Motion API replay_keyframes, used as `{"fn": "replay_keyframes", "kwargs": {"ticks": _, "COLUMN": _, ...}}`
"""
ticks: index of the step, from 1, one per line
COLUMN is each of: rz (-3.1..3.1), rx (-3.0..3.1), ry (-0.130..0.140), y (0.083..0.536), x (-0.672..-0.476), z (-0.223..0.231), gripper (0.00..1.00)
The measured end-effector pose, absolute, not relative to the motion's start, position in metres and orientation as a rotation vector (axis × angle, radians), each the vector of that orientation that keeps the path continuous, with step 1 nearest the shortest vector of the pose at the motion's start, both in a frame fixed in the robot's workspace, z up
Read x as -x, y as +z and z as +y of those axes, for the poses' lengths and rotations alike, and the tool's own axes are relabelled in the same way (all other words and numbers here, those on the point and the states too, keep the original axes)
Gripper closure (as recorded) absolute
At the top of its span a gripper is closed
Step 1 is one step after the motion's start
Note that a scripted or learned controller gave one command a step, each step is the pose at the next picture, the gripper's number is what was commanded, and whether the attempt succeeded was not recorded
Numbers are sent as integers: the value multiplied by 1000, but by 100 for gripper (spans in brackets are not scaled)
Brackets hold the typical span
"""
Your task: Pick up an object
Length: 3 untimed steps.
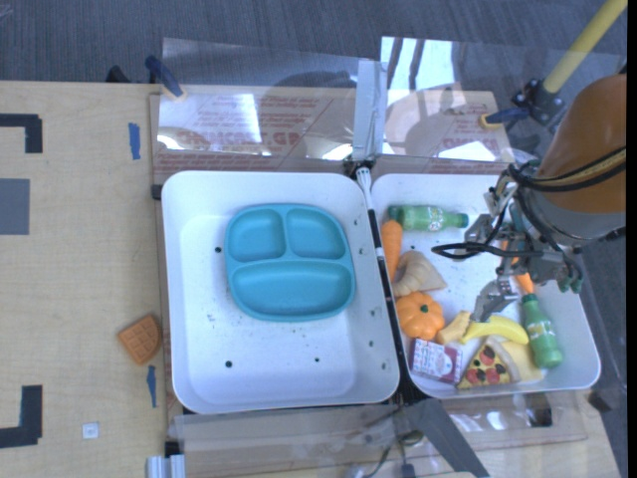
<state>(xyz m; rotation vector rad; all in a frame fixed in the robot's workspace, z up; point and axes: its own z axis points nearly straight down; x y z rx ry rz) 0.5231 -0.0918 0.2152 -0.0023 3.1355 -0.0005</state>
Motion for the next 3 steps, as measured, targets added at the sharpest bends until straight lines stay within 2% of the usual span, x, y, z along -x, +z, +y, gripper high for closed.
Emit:
{"fn": "replay_keyframes", "kwargs": {"ticks": 1, "rz": 3136, "rx": -220, "ry": 0, "y": 139, "x": -540, "z": -180, "gripper": 0}}
{"fn": "replay_keyframes", "kwargs": {"ticks": 2, "rz": 3118, "rx": -244, "ry": -4, "y": 89, "x": -575, "z": -224, "gripper": 0}}
{"fn": "replay_keyframes", "kwargs": {"ticks": 3, "rz": 3104, "rx": -238, "ry": -10, "y": 104, "x": -579, "z": -223, "gripper": 100}}
